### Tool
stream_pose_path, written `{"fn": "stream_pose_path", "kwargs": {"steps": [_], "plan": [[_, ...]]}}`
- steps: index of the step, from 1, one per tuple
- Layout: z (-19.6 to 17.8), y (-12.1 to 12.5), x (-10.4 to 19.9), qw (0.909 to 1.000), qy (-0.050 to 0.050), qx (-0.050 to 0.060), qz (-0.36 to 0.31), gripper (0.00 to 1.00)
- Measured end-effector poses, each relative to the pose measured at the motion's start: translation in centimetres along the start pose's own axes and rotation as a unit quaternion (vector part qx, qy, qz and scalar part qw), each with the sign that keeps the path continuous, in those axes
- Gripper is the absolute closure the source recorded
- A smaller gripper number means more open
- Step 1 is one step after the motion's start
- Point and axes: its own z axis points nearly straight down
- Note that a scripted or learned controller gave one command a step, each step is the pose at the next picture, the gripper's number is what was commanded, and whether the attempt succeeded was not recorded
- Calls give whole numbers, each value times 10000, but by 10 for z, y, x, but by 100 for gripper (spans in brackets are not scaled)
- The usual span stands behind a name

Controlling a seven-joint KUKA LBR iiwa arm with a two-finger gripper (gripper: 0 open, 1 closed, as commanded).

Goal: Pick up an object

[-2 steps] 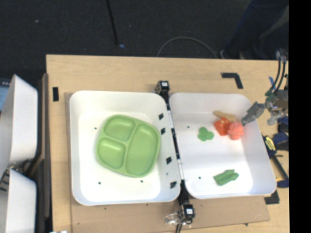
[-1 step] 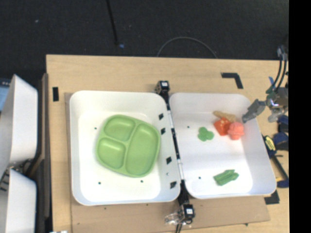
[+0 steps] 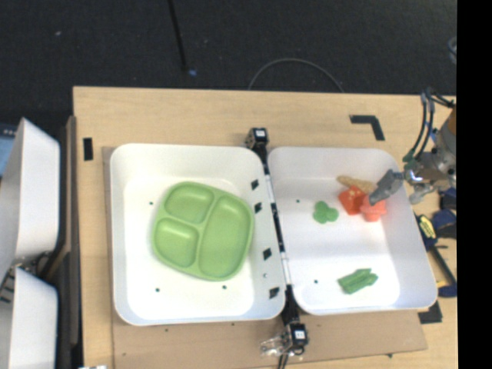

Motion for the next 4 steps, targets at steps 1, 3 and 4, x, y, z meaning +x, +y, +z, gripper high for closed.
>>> {"fn": "stream_pose_path", "kwargs": {"steps": [1,3,4], "plan": [[63,0,2,10000,2,8,9,0],[94,-4,-1,10000,-10,-35,14,100],[29,-2,-5,10000,-16,-57,-6,100]]}}
